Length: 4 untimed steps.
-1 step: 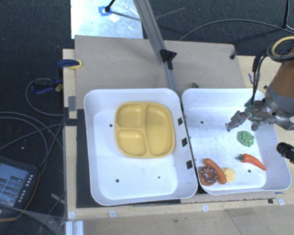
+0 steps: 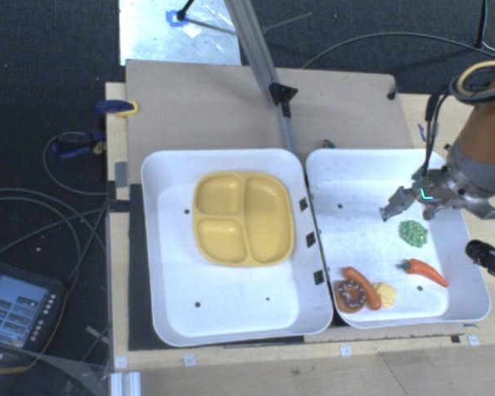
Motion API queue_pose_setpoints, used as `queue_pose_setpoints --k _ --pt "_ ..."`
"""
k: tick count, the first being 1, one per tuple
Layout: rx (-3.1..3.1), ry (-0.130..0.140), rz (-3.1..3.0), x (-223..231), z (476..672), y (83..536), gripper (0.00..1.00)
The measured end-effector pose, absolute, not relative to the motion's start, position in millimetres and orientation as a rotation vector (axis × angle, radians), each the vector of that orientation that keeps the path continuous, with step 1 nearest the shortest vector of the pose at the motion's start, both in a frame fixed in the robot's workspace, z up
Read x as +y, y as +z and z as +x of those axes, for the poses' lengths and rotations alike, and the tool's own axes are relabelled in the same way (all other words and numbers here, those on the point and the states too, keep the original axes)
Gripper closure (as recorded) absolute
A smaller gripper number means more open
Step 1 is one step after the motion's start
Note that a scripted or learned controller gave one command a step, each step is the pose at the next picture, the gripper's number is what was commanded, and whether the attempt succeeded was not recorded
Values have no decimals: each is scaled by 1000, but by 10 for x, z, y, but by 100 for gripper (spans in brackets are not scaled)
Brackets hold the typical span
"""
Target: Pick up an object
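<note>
Metal pincer [image 2: 412,205] spread, grasping nothing, above bumpy round green peas [image 2: 412,233].

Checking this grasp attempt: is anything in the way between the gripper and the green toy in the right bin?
Nothing visible blocks it. The gripper hangs just above and left of the green toy, with bare bin floor between; the carrot lies farther toward the front.

In the right bin [image 2: 346,190], a green bumpy ball [image 2: 412,233] lay at three o'clock, a carrot [image 2: 424,272] at four, and a sausage [image 2: 361,286], doughnut [image 2: 348,296] and yellow lump [image 2: 385,294] clustered at six.
</note>
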<state>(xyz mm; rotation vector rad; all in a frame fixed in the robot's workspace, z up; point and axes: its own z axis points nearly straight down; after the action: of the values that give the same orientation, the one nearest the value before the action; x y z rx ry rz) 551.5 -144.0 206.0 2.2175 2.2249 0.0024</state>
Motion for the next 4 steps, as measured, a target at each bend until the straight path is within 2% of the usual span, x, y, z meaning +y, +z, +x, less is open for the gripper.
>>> queue_pose_setpoints --k 3,4 --pt "2224 -2 2222 -1424 5541 890 0" --pt "2220 4 2219 -1425 5558 1017 100"
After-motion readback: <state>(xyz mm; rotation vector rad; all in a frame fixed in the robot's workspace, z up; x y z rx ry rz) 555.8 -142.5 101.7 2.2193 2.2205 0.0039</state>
